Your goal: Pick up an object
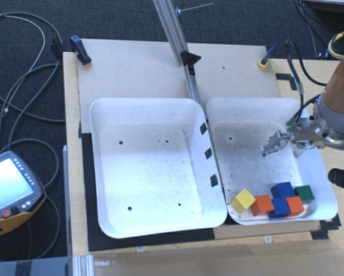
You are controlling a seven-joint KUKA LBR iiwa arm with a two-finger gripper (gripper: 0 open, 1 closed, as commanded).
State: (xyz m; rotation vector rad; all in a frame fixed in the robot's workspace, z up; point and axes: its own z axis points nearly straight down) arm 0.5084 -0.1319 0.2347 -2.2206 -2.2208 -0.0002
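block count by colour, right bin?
yellow block: 1
orange blocks: 2
blue blocks: 2
green block: 1
total: 6, all in the right bin's near corner

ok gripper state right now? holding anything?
Gripper: over the right bin, above and apart from the blocks in its near corner. Nothing seen between its fingers; open or closed cannot be told.
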